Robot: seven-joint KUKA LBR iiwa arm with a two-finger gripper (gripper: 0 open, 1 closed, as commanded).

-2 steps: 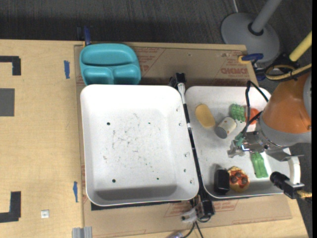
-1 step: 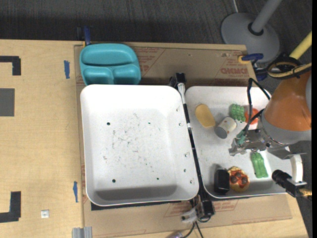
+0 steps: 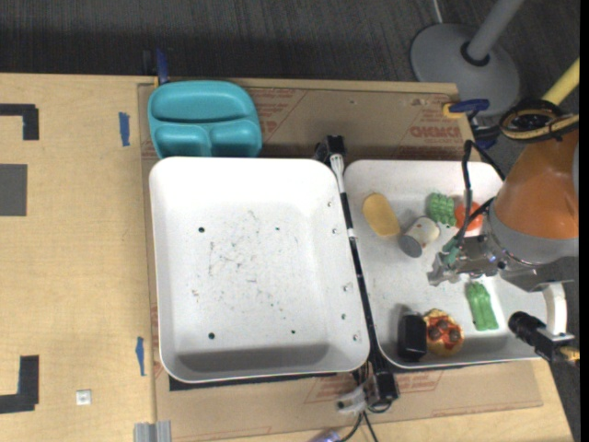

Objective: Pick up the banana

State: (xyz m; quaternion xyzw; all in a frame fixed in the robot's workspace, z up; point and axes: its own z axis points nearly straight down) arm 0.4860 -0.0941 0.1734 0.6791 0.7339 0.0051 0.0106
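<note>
The banana [image 3: 380, 214] is a short, stubby yellow piece lying in the upper left part of the right bin [image 3: 405, 175]. My gripper [image 3: 449, 267] hangs over the middle of that bin, below and to the right of the banana and apart from it. A grey cylinder [image 3: 419, 236] lies between the two. The grey arm with its orange band [image 3: 543, 196] covers the bin's right side.
The right bin also holds a green ridged item [image 3: 442, 208], a green bar [image 3: 480, 306], a black block [image 3: 411, 333] and a red-and-yellow object [image 3: 444, 331]. The left bin [image 3: 248, 265] lies beside it. A teal tray [image 3: 203, 118] sits behind the left bin.
</note>
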